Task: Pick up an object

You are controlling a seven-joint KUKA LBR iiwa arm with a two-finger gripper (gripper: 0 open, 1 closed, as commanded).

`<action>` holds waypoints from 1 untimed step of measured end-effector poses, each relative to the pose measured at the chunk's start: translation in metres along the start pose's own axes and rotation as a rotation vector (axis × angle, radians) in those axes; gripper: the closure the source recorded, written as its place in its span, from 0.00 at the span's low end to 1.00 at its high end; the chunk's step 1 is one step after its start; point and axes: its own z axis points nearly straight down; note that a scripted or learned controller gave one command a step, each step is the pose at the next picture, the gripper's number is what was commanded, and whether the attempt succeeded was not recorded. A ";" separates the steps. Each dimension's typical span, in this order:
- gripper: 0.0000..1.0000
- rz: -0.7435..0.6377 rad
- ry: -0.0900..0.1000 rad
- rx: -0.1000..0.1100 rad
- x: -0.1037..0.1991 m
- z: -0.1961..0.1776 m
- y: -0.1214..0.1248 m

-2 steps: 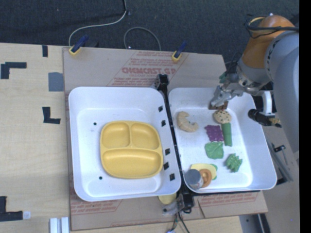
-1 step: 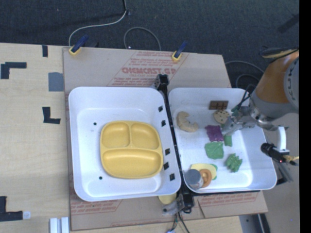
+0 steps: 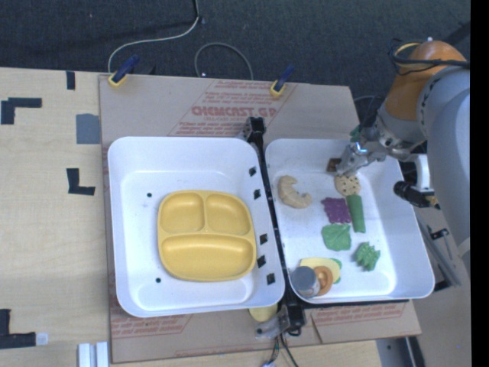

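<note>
My gripper (image 3: 353, 161) hangs over the back of the right bin (image 3: 397, 285), reaching in from the right. A round tan cookie (image 3: 348, 183) lies just in front of it, and a small brown piece (image 3: 334, 164) sits at its left side. Further forward in the same bin lie a beige croissant (image 3: 293, 192), a purple piece (image 3: 335, 209), a green stick (image 3: 356, 213), a green leaf (image 3: 336, 237) and a green floret (image 3: 367, 256). Nothing is visibly lifted off the bin floor.
A grey can (image 3: 305, 280) and an orange-yellow ring (image 3: 326, 272) sit at the right bin's front left. The left bin (image 3: 130, 167) holds a yellow divided plate (image 3: 206, 234). The arm (image 3: 439, 128) covers the right bin's far right side.
</note>
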 end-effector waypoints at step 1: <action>0.00 0.004 -0.001 -0.005 0.056 0.007 -0.048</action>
